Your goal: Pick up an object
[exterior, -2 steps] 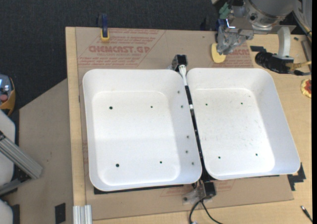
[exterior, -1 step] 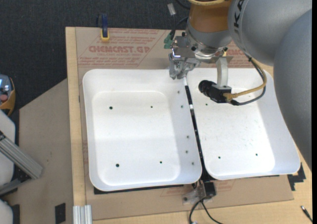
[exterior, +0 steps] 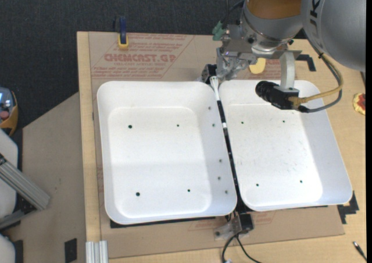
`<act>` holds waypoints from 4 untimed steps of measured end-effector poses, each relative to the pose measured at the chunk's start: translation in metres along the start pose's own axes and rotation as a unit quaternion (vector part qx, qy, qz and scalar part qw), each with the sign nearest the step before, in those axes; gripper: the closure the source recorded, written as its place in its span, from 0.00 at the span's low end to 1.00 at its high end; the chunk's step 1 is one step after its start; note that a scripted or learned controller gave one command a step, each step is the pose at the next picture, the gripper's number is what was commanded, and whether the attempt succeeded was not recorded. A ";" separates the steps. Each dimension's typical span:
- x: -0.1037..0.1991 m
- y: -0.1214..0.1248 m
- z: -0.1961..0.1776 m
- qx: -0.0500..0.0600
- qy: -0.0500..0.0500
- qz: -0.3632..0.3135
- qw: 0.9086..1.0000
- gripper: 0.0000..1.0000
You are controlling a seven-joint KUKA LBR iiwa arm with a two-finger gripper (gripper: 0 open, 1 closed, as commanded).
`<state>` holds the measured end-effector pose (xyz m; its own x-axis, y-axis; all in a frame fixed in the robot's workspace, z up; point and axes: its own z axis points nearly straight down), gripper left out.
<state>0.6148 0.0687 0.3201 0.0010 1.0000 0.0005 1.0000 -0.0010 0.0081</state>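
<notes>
1. The pincer (exterior: 229, 68) hangs over the far edge of the tabletop (exterior: 93, 110), above the gap between the left bin (exterior: 110, 139) and the right bin (exterior: 325, 157).
2. Its state cannot be told.
3. A pale yellow object (exterior: 257, 66) sits just beyond the right bin's far rim, partly hidden by the arm (exterior: 302, 0).
4. A blue-and-yellow clamp (exterior: 122, 31) grips the tabletop's far edge.

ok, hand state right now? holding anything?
Hand: at the far edge between the two shallow white bins; open or closed cannot be told, and no object shows in it.
</notes>
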 end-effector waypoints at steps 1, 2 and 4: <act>-0.077 0.019 -0.008 0.002 -0.002 0.003 1.000 1.00; 0.011 -0.102 0.090 0.014 0.001 -0.005 1.000 1.00; -0.064 -0.133 -0.055 -0.003 -0.001 0.003 1.000 1.00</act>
<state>0.4808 0.0049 0.3743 0.0065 1.0000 -0.0013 0.9999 -0.0065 0.0146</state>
